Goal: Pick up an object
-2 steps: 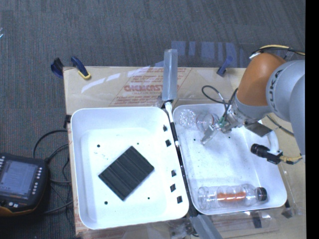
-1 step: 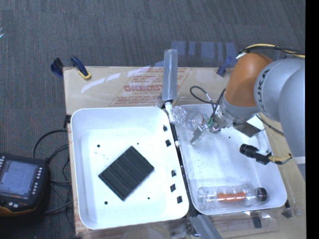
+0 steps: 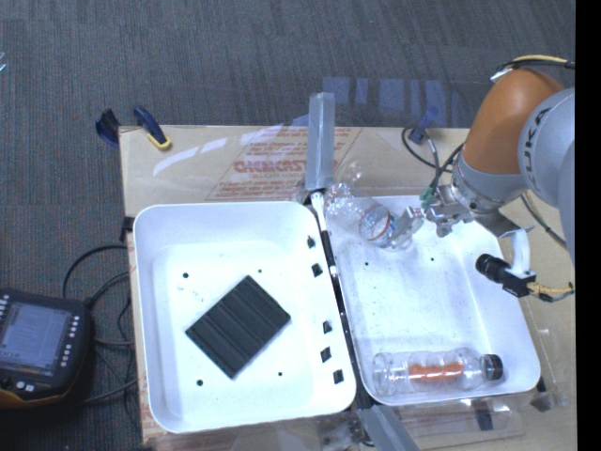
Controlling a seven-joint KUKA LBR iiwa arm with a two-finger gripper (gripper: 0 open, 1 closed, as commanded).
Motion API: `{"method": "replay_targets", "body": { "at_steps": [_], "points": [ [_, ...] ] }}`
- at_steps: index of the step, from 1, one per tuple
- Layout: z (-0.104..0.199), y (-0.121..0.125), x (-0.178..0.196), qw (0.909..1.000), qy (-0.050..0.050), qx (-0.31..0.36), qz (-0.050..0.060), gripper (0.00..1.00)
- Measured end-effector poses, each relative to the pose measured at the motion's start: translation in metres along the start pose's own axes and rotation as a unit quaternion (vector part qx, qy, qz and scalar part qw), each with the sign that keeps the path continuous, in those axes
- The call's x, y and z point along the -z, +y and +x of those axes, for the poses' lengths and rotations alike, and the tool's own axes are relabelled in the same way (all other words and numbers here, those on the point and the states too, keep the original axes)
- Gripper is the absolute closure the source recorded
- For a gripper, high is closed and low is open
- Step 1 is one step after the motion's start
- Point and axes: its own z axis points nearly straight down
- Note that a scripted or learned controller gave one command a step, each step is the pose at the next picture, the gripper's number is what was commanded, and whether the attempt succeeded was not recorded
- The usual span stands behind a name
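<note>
- I see my gripper (image 3: 420,216) low at the right bin's (image 3: 488,299) far edge, touching a crumpled clear bottle (image 3: 368,216); finger state unclear.
- Left bin (image 3: 160,252) holds a dark ribbed slab (image 3: 238,325); another clear bottle (image 3: 437,369) lies along the right bin's near edge.

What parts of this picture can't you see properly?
- Gripper fingers: too small and blurred against the crumpled clear bottle in the camera view to tell their state.
- Crumpled clear bottle: see-through, so its outline blends into the right bin.
- Arm: cut off by the right edge.
</note>
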Motion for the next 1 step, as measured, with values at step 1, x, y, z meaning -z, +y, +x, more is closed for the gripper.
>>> {"method": "replay_targets", "body": {
  "at_steps": [1],
  "points": [
    [0.0093,0.0,-0.0585,0.9985,0.002,0.054,0.004,0.0]
  ]
}}
